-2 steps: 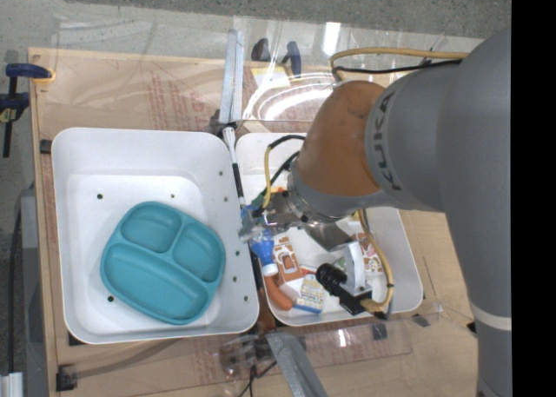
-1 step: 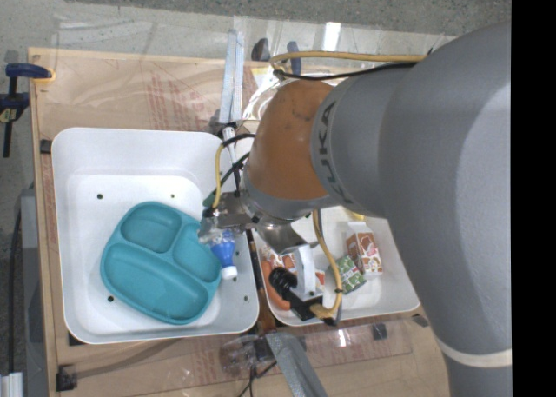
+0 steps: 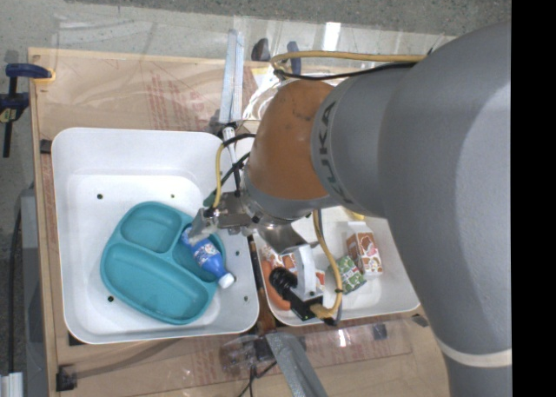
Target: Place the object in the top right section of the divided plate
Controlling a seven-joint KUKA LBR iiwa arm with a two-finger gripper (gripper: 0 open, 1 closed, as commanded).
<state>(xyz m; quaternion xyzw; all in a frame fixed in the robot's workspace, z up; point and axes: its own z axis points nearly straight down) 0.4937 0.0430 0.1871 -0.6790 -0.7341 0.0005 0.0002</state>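
Jaws hang at the right rim of the teal divided plate, right at the upper end of a small blue-and-white bottle. Whether they clasp it or stand apart from it, I cannot tell. The bottle lies slantwise in the plate's small right-hand section, and its white cap reaches out over the rim, away from the plate's middle. The plate rests flat in the left white bin on the wooden worktop. Right of the plate, the other bin holds a red-and-white carton with a green carton just beside it.
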